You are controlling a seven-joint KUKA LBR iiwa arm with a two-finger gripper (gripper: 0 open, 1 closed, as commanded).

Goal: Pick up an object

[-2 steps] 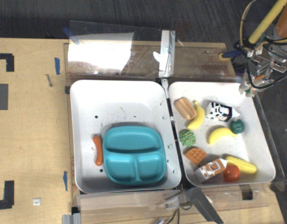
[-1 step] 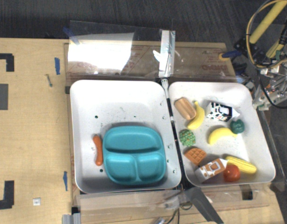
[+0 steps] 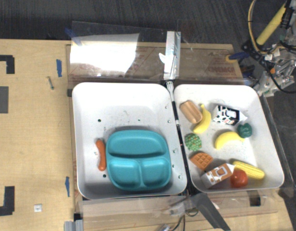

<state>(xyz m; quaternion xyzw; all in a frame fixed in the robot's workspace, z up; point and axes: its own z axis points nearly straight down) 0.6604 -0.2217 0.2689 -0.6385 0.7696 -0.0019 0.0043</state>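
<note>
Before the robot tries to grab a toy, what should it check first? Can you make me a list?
1. Toys to pick from: ok, the right bin holds a banana, a lemon, a waffle and more.
2. Room around the lemon: ok, bare floor beside it.
3. Tomato free: not ok, it touches the corn and a carton.
4. Teal tray in the left bin: ok, out of the way.
5. Gripper ready: cannot tell.

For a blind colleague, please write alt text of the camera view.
Two white bins sit side by side: the left bin holds a teal divided plate and an orange hot dog, the right bin many toy foods.
</note>
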